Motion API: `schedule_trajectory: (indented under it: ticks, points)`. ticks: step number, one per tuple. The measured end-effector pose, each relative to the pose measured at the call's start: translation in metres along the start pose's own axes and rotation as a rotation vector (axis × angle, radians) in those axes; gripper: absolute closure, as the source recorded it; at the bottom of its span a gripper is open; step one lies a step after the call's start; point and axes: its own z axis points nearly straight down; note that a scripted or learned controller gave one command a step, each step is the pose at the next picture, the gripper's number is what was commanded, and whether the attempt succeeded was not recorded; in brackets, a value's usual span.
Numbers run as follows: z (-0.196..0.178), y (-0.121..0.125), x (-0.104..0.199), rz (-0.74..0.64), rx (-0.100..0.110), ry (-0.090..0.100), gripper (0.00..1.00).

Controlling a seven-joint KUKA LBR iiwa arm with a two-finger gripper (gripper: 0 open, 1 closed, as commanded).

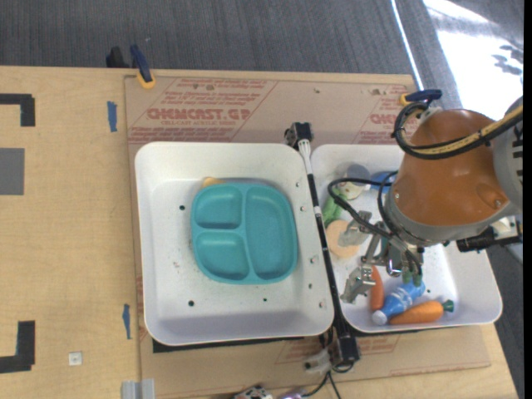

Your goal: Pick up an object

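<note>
My gripper (384, 277) is low in the right bin (482, 293), under the arm's orange wrist band (449, 173). Its fingers (359, 287) stand open on either side of a small orange piece (376, 288), and nothing is lifted. Just in front lie a blue-and-white bottle (399, 299) and an orange toy carrot (422, 311) with a green tip. A green item (332, 209) and a pale peach round piece (341, 236) lie by the bin's left wall. The arm hides much of the bin's middle and back.
The left bin (158, 223) holds a teal divided plate (244, 231) with a bit of yellow showing at its far edge. A blue item (381, 177) and a pale item (352, 191) lie at the back of the right bin. The divider wall (317, 223) runs between the bins.
</note>
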Motion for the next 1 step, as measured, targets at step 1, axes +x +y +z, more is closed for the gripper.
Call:
schedule_trajectory:
  ticks: [1]
  points:
    - [0.0001, -0.0374, -0.0072, -0.284, 0.0, -0.002, 0.0]
